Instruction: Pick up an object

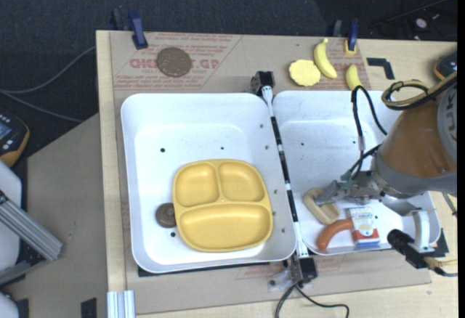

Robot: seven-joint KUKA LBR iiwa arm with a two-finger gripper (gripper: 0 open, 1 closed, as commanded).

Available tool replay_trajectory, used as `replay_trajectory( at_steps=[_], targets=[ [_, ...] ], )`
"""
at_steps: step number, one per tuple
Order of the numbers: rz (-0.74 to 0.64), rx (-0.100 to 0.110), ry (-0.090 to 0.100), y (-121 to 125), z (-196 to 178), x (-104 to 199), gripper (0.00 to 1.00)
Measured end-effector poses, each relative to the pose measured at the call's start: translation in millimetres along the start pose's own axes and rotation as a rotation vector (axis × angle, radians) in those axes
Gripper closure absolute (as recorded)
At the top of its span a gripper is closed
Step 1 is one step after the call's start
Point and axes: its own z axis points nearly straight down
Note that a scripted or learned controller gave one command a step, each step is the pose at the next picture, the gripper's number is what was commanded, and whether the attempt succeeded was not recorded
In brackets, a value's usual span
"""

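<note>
From the fixed overhead camera, the grey arm with its orange band reaches in from the right and bends down over the right bin. Its gripper sits low near the bin floor, just above a pale tan, bread-like piece; whether it is released or clenched cannot be told from here, and nothing is seen between its tips.

Beside the tan piece lie a smooth orange-red sausage shape and a small white carton with red and blue print, all crowded in the right bin's near corner.

The left bin, glossy white plastic with rounded corners, holds a matte yellow divided plate with three compartments, and a brown round disc touching the plate's left edge.

On the bare cardboard-coloured bench behind the bins rest another brown disc, a yellow wavy-edged piece and a toy banana. Blue clamps grip the bench's far edge. Dark carpet surrounds the bench.
</note>
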Motion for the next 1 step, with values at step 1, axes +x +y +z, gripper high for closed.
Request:
replay_trajectory(
  at_steps=[1],
  targets=[
    [-0.003,0.003,-0.002,-0.4,-2.4,33.9,0.00]
  ],
)
